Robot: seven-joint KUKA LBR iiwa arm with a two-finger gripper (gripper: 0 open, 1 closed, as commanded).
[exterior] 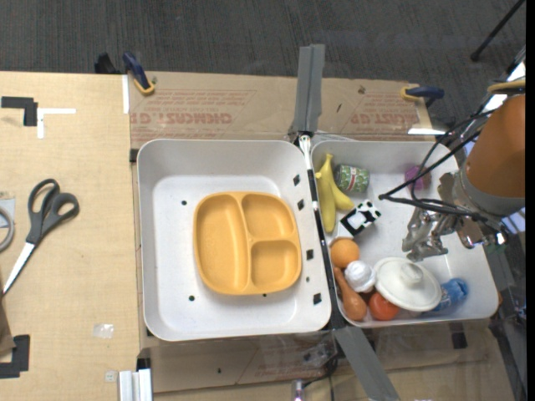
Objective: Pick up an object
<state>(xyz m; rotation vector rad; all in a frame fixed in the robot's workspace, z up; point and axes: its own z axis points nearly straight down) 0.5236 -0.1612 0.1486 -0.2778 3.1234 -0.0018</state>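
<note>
Nearest the lens hangs my arm [501,153], reaching in over the right bin [393,159], while the left bin [159,249] holds a yellow divided plate [247,242]. My gripper [422,242] hovers just above a white lid [408,284] — nothing sits between its fingers, though how wide they stand I cannot tell. Smaller things crowd close — banana [327,197], orange [343,251], carrot [352,299] — so I judge a descent may glance off the lid's dome or nudge a neighbour instead of gripping.
</note>
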